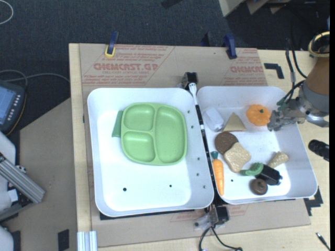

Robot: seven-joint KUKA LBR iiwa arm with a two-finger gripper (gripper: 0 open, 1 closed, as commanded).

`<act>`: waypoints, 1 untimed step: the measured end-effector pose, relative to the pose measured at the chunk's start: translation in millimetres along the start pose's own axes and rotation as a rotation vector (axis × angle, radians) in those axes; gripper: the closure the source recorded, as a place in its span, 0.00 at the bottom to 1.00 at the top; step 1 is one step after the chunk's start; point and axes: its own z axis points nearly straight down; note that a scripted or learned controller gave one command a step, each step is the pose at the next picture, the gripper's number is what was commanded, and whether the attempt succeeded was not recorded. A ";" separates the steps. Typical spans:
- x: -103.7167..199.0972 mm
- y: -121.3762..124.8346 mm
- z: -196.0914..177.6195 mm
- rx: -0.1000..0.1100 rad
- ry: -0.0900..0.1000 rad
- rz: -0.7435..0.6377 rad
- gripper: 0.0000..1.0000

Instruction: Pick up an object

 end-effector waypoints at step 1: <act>-1.6 9.1 -61.0 -0.002 -0.001 -0.001 1.00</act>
